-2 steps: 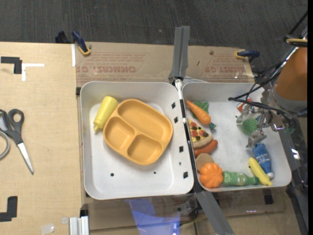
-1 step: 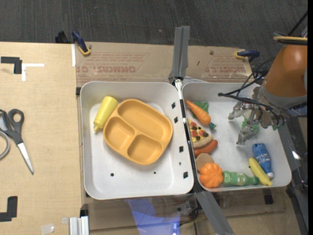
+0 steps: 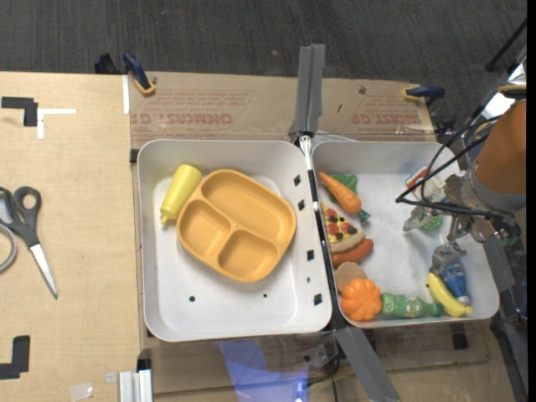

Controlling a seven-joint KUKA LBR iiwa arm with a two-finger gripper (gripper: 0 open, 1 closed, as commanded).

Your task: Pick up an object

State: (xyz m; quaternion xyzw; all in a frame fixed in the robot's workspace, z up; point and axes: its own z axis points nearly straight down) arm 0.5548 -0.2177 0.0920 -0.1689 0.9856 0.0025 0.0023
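At the far left of the frame the scissors (image 3: 29,224) lie on the surface (image 3: 75,308), and something grey by their handles is cut off by the edge, so I cannot name it

In the left bin (image 3: 151,308) a yellow bottle (image 3: 178,193) lies against the upper left rim of the orange divided plate (image 3: 237,223); the plate hides part of the bottle's side

Across the divider, the right bin (image 3: 389,182) holds the things I could pick. A carrot (image 3: 340,191) lies at the upper left with a scrap of green behind it. Below it is a pizza slice (image 3: 339,224), then a reddish sausage (image 3: 352,249), then a tan piece (image 3: 352,271) half covered by the orange pumpkin (image 3: 361,300). A green bottle (image 3: 410,306) lies along the lower wall, touching the pumpkin, with a banana (image 3: 445,296) at its right end

My fingers (image 3: 435,234) hang over the right part of that bin, spread apart, with nothing between them that I can make out. Black cables cross them, and a green bit near the left one is too tangled to identify. A blue thing (image 3: 453,276) lies just below them, partly covered by the banana

My arm (image 3: 507,153) is blurred and cut off at the right edge
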